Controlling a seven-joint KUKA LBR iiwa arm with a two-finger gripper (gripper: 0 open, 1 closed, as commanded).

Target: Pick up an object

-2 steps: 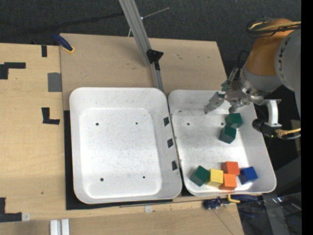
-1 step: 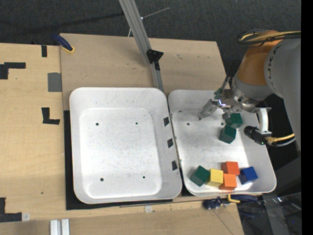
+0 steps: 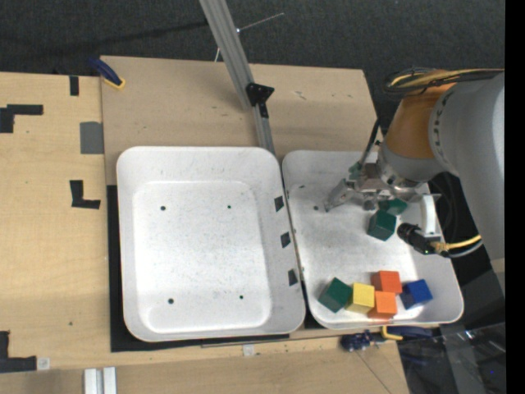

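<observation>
My gripper (image 3: 371, 207) hangs over the upper part of the right bin (image 3: 324, 245), open. One finger (image 3: 333, 199) reaches out to the left above bare bin floor. A dark green block (image 3: 381, 225) lies just below the gripper body, and nothing shows it gripped. At the bin's near edge sits a cluster of blocks: green (image 3: 335, 294), yellow (image 3: 362, 295), two orange (image 3: 386, 282) (image 3: 385, 304) and blue (image 3: 417, 293).
The left bin (image 3: 139, 220) stands beside the right one, with black clips along their shared rim. A slanted metal pole (image 3: 234, 43) crosses above the bins at the back. A small blue item (image 3: 361, 342) lies on the bench in front of the right bin.
</observation>
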